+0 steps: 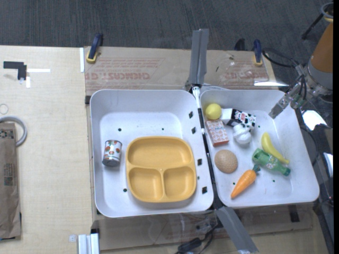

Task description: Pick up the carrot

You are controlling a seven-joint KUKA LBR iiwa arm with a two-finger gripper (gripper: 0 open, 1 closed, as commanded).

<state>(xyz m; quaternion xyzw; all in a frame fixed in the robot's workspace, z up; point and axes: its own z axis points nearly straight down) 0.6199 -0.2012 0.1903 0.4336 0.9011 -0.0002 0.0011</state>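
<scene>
The orange carrot (243, 183) lies at a slant in the front part of the right bin (304, 192), its tip toward the front left and its green end up against a green bottle (270, 161). My gripper (280, 107) hangs over the right bin's back right corner, well behind and to the right of the carrot. It is small and partly blurred against the bin wall, and nothing shows in it.
Around the carrot lie a brown egg-shaped thing (226, 161), a banana (273, 147), a white ball (242, 136), a pink box (217, 132), a lemon (213, 111) and a black-and-white toy (242, 119). The left bin (100, 115) holds a yellow divided plate (160, 169) and a small can (112, 153).
</scene>
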